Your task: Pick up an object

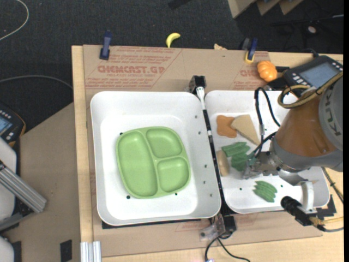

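From where I stand, the table carries two shallow white bins side by side. The left bin holds a green divided plate, lying flat at its middle, three compartments facing up.

The right bin is the busy one. Toward its twelve o'clock edge lies an orange-brown piece, and touching it at three o'clock a tan wedge. Below these, near the bin's middle, sits a dark green leafy toy, with a tan block just beside it at nine o'clock. Toward five o'clock of the leafy toy, apart from it, lies a smaller green pod-like piece.

The arm comes in from three o'clock, its orange band wide above the wrist, and the pincer is down in the right bin, right against the leafy toy's three o'clock side. I cannot tell how the pincer stands or whether it has hold of anything; the arm's bulk hides too much.

Beyond the bins, at twelve o'clock, a small yellow banana-shaped thing lies at the table's far edge, and an orange rounded toy sits toward one o'clock on the board.
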Robot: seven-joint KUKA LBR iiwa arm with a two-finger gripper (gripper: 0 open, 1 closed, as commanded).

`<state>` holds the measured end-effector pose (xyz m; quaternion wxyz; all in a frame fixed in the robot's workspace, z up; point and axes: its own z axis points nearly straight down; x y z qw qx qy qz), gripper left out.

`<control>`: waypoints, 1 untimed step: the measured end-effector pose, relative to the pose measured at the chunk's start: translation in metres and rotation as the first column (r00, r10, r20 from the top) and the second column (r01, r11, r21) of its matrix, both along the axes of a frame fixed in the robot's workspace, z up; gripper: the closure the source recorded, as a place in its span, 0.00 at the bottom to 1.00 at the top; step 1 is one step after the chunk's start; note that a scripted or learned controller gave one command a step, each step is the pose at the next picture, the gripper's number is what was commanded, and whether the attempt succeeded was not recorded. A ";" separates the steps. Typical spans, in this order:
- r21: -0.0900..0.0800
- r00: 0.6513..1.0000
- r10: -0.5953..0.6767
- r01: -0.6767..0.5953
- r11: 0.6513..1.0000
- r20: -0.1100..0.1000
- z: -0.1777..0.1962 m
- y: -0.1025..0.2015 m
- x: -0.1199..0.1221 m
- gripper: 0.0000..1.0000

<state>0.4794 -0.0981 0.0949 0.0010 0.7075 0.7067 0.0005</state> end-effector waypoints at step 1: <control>0.003 1.000 0.011 -0.011 1.000 0.008 0.096 0.081 0.002 1.00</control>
